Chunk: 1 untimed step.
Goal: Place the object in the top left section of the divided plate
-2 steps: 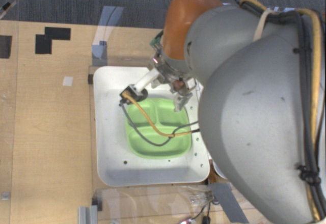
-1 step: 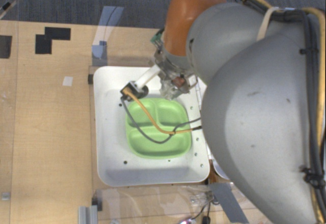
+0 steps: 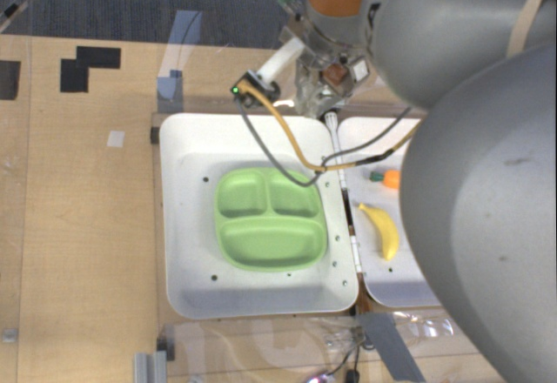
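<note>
the banana (image 3: pixel 382 231) lies in the right bin (image 3: pixel 396 290), near its left wall, with an orange thing (image 3: pixel 391 179) just above it, partly behind the arm (image 3: pixel 470 155). it looks like a toy fruit: likely light, stiff and a little slick, so it should not bruise but may slip or roll if pinched near a tip. the best hold is probably across its middle, where the curve is thickest, with the grip set across the short width. it is bright yellow, curved, tapering to both ends, and lies roughly lengthwise up and down the view.

the gripper (image 3: pixel 320 98) hangs at the far edge of the bins, over the seam between them; whether it is open or closed i cannot tell. nothing shows in its grip.

the green plate (image 3: pixel 268 221) sits in the left bin (image 3: pixel 187 225), its top left section bare.
</note>
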Motion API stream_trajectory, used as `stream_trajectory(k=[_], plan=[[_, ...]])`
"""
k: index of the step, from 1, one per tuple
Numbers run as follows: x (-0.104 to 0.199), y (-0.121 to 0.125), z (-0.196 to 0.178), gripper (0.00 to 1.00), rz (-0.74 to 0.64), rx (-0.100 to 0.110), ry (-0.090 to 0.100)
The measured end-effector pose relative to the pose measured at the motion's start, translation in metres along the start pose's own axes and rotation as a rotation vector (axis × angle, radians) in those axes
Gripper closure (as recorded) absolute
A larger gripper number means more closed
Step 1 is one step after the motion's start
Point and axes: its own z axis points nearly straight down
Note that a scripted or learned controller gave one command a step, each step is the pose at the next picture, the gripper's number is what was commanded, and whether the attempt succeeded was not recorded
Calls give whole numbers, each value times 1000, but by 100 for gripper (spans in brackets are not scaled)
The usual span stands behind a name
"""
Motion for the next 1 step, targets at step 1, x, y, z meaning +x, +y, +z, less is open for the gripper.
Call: stream_trajectory(k=[1], plan=[[1,-1,-11,100,-7,-1,2]])
